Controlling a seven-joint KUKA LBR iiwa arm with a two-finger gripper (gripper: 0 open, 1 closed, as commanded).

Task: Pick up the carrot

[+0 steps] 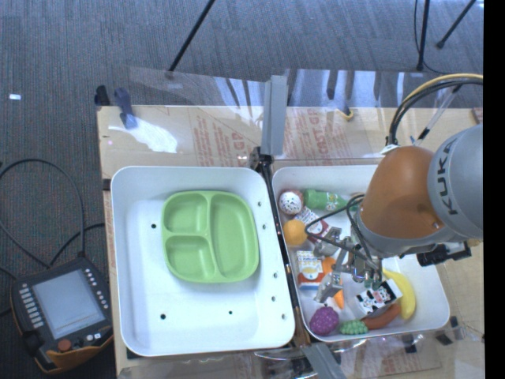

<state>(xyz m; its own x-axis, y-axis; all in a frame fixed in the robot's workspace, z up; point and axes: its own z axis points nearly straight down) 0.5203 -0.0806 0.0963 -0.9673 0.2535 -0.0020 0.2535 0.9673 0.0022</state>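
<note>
I see the right bin [439, 290] crowded: a ball [290, 202], orange [294, 232], grapes [323, 320], banana [404, 290] and cow-print carton [374, 298]. The carrot [338, 298] is an orange sliver just beneath the gripper [345, 268], mostly hidden by it. Whether it is grasped, I cannot tell.
</note>
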